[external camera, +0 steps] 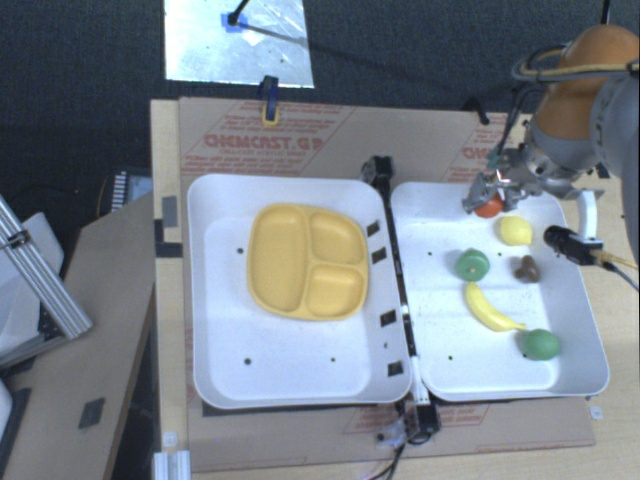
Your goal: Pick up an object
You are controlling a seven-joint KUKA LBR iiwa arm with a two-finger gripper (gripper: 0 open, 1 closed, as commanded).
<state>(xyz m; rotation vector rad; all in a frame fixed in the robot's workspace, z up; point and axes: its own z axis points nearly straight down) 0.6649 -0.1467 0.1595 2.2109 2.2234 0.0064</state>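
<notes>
My gripper is low over the far left corner of the right bin. A small orange-red object peeks out right beneath it, partly hidden by the gripper. Whether the gripper has hold of it cannot be told from this view. Spread across the same bin are a yellow lemon, a green round fruit, a small brown object, a yellow banana and a second green fruit.
The left bin holds a yellow divided plate. A black divider runs between the two bins. The arm comes in from the upper right, above the right bin's far edge.
</notes>
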